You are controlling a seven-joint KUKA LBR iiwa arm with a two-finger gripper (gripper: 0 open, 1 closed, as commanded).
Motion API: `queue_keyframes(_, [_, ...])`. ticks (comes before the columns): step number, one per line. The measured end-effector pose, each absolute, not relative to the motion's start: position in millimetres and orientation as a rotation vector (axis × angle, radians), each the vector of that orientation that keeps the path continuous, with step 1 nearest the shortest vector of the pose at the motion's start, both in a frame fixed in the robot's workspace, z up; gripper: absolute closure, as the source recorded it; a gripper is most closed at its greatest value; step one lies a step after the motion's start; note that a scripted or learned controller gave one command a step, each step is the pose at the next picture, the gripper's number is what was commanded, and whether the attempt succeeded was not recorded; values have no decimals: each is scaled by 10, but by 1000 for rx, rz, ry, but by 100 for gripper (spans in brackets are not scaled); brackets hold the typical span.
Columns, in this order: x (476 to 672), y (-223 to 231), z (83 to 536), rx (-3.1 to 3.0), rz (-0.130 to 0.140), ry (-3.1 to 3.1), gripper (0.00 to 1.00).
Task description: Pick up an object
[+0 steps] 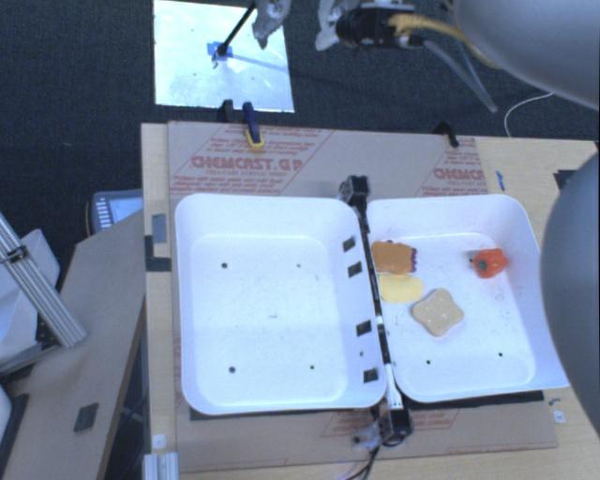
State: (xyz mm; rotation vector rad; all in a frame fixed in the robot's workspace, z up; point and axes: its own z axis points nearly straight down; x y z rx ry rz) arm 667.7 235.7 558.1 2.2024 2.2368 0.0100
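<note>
Right bin (pixel 525 356): holds all four candidate objects; a brown-orange flat piece (pixel 393 257) against the left wall, a pale yellow disc (pixel 401 289) touching it below, a tan toast-shaped piece (pixel 437 312) just beside the disc, an orange-red piece (pixel 488 262) apart near the right wall
Left bin (pixel 187 309): nothing in it to pick
Gripper (pixel 270 26): at the top edge, well apart from both bins, over a shiny plate (pixel 187 66); whether its pincer is wide or narrow I cannot tell; nothing seen held
Risk, clustering: the three left pieces crowd together; a descent there may pinch two or push one aside
Risk, wall: the brown-orange piece lies against the divider (pixel 370 281); a finger could strike it
Risk, flatness: disc and toast sit low; fingers may slide over them
Safest target, in my judgement: the orange-red piece, standing alone
</note>
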Motion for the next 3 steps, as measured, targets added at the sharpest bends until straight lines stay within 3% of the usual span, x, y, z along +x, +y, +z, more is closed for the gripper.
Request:
queue_keyframes(1, [6676, 2363, 5695, 2198, 14, 2240, 100])
queue_keyframes(2, [6675, 2363, 5692, 2197, 13, 2241, 0])
queue_keyframes(3, [6673, 2370, 5807, 2192, 17, 2244, 100])
